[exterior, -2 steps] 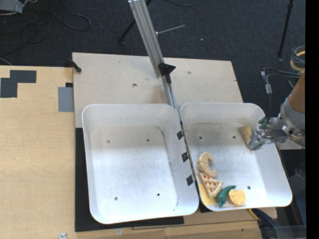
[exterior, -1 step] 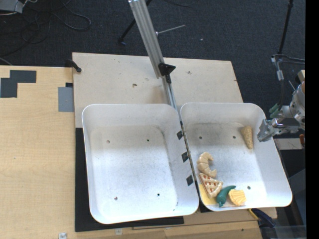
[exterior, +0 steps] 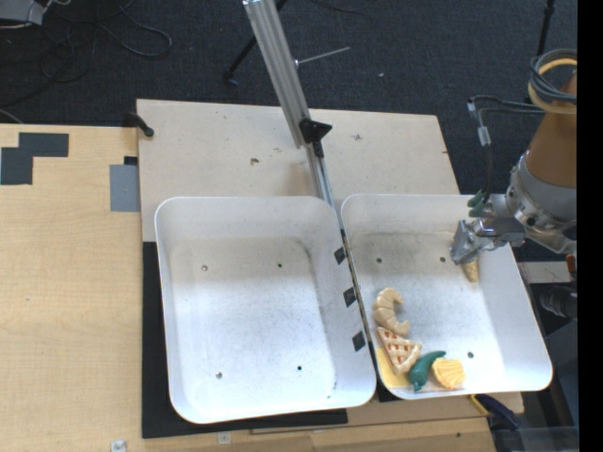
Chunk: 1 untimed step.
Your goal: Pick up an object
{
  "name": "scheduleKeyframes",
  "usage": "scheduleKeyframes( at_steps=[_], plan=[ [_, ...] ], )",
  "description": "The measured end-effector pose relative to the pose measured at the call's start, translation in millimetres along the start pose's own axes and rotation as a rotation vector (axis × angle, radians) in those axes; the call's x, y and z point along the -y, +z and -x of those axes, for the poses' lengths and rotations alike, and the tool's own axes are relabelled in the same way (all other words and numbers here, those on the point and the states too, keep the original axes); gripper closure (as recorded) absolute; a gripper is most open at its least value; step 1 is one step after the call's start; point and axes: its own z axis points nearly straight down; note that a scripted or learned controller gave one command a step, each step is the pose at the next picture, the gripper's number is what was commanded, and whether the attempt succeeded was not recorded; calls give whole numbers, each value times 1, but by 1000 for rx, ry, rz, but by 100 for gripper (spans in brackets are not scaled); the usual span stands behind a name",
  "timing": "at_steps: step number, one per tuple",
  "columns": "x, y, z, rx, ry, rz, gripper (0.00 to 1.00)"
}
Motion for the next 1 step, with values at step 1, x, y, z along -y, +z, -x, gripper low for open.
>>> scheduleKeyframes(
  at_steps=[1],
  plan=[
    [-21, 11, -36, 1, 2, 0, 100]
  ],
)
